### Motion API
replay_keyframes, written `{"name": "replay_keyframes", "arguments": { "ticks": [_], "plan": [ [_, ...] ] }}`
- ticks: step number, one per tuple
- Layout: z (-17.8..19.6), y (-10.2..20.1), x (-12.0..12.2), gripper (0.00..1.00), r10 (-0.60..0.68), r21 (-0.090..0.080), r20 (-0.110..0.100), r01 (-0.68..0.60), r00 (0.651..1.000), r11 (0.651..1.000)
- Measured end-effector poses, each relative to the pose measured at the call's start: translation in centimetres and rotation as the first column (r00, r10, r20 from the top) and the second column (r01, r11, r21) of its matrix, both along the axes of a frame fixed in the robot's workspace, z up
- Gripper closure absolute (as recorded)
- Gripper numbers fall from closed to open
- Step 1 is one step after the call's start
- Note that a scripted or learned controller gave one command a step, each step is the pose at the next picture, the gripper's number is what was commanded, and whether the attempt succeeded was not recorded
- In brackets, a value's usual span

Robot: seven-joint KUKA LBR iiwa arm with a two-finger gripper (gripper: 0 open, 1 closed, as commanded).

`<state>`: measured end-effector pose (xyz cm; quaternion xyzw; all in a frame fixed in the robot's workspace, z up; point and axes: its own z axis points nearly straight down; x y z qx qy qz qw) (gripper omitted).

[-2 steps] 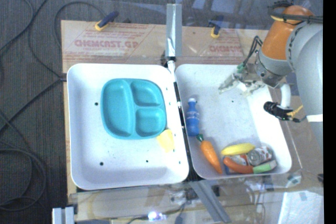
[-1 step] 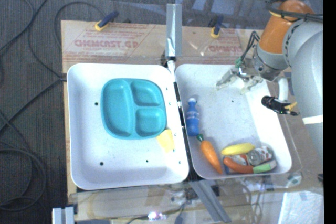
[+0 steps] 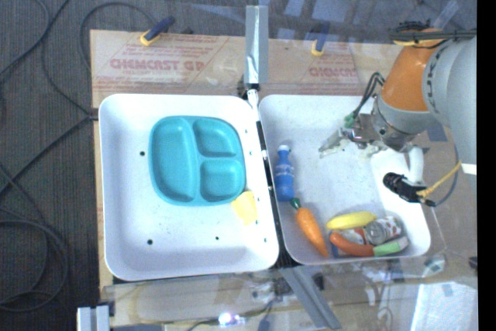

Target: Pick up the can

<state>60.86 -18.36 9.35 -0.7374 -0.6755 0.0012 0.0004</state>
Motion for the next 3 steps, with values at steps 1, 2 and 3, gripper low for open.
{"name": "replay_keyframes", "arguments": {
  "ticks": [1,2,3],
  "plan": [
    [-0.3,1.8,-5.6,0.00,-0.048,-0.003,0.014,0.048,0.999,0.999],
    [-0.4,-1.7,1.0,0.00,-0.041,-0.003,0.014,0.041,0.999,0.999],
    [0.6,-0.6,-1.9,0.00,-0.072,-0.001,-0.001,0.072,0.997,0.997]
  ]
}}
